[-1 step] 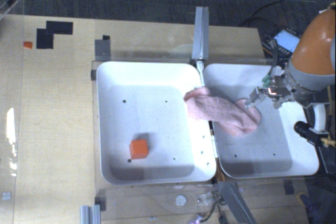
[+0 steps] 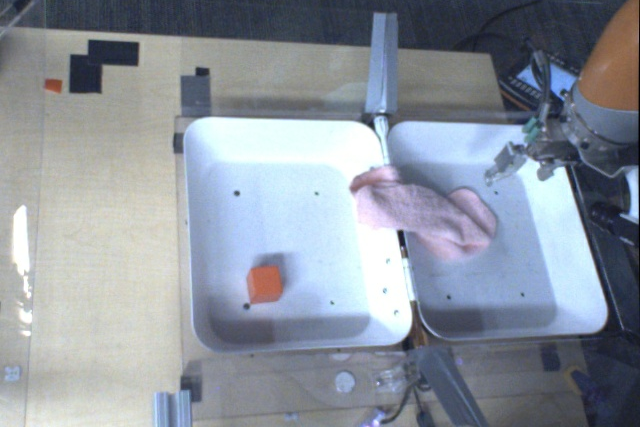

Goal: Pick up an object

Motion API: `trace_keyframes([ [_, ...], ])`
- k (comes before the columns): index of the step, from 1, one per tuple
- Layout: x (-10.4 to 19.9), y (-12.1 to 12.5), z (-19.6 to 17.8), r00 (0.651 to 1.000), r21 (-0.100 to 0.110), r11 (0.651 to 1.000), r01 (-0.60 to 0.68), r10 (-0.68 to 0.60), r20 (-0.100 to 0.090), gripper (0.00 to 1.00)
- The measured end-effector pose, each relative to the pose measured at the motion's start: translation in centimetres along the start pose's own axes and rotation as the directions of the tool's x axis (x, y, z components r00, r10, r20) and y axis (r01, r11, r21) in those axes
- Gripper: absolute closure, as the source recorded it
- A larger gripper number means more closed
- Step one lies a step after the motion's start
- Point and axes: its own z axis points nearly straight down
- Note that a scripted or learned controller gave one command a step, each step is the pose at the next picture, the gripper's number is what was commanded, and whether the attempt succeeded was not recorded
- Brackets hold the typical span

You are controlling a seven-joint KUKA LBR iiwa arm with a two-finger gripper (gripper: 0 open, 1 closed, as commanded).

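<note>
1. Two shallow white bins sat side by side on the wooden bench: the left bin around the middle of the frame and the right bin toward the right

2. A pink cloth lay draped across the divide between the bins, its narrower end resting inside the left bin's upper right corner and its wider, rounded end in the right bin's middle

3. A small orange block sat in the lower left part of the left bin, well apart from the cloth

4. The arm entered at the upper right of the frame, its orange band showing above the grey wrist

5. The gripper hung over the upper right part of the right bin, its fingers pointing down and to the left

6. Nothing was visible between those fingers; how wide they stood apart could not be made out at this size

7. The cloth's rounded end lay near the gripper, just below and to its left, apparently not touching it

8. The orange block lay far to the lower left of the gripper, across the divide in the other bin
</note>
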Motion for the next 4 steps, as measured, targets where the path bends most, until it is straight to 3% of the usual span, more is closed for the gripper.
trace_keyframes([
  [1, 0.0, -3.5, 9.9, 0.997, 0.006, 0.997, 0.073, -0.073, -0.002, 0.0],
  [2, 4.3, -1.3, 12.1, 0.995, -0.005, 0.995, 0.104, -0.104, 0.0, 0.0],
  [3, 4.4, -1.0, 10.8, 0.994, -0.015, 0.994, 0.107, -0.107, 0.002, 1.0],
  [4, 7.5, 3.3, 1.2, 0.974, 0.0, 0.974, 0.228, -0.228, -0.001, 1.0],
])
